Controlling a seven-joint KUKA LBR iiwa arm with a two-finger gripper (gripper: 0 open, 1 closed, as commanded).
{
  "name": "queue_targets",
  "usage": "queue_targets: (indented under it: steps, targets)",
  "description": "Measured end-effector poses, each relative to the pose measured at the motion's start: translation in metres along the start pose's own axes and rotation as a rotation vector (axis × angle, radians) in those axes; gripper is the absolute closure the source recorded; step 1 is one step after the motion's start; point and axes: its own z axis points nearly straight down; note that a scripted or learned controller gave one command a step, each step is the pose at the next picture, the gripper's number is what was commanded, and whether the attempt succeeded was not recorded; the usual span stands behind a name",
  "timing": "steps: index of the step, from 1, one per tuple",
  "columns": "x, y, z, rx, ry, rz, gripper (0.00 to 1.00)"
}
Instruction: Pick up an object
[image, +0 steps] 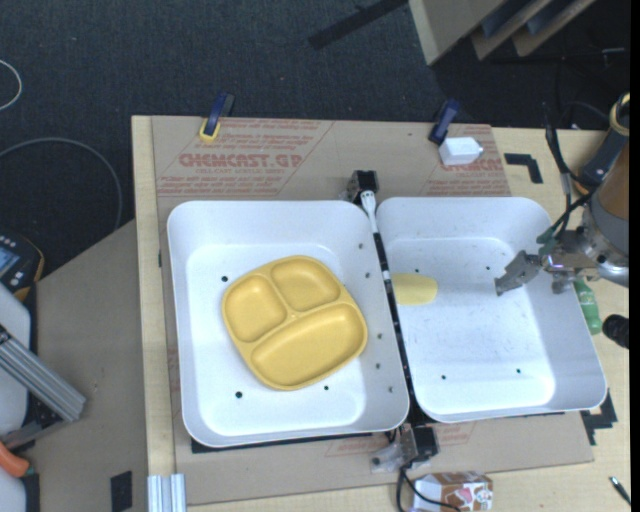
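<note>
Yellow, small and rounded, the one pale lump (414, 290) in the right bin (480, 400) hugs its left wall; probably light, slick, best pinched across its short width. One divided yellow plate (293, 322) fills the left bin (200, 300). My claw (525, 272) hangs apart, empty; its spread unclear.

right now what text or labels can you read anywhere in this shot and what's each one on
"CHEMCAST GP": red print on the brown paper-covered board beneath the bins, left of centre along its far edge.
More red print on the same board, smaller lines above that and a second patch behind the right bin: too blurred to read.
Small packet at the near edge: print too small to read.
</note>
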Motion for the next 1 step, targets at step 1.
queue_targets:
  steps: [1]
  targets:
    - [0.0429,-0.0537,-0.1603,-0.016,-0.002,-0.006,0.00]
